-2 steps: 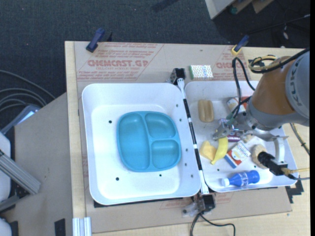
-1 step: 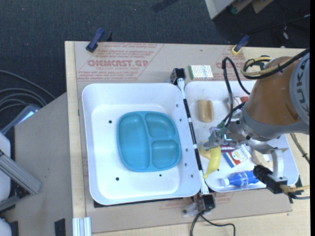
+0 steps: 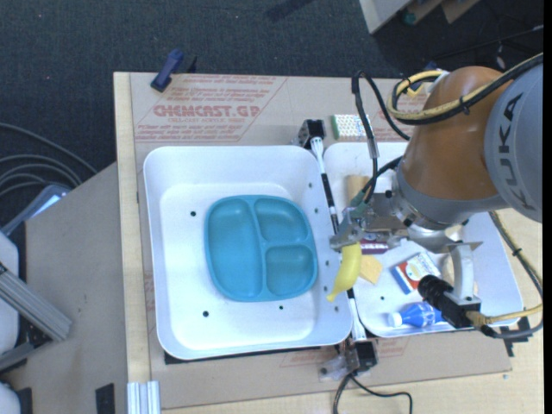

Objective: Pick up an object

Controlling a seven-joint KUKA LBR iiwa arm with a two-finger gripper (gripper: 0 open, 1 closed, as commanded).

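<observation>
Camera view: the hand (image 3: 356, 231) hangs over the wall between the bins, above a yellow banana (image 3: 347, 270) lying against that edge; I cannot tell its grip. The left bin (image 3: 172, 231) holds a blue plate (image 3: 259, 248).

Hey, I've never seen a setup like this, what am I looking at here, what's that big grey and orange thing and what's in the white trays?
One camera looks down at a slant on a bench. The grey and orange thing is a robot arm reaching in from the right. Its end effector hangs over a banana at the right bin's edge; whether it grips the banana isn't clear. That bin also holds a tube and small packets. The left bin holds a blue divided plate.
</observation>
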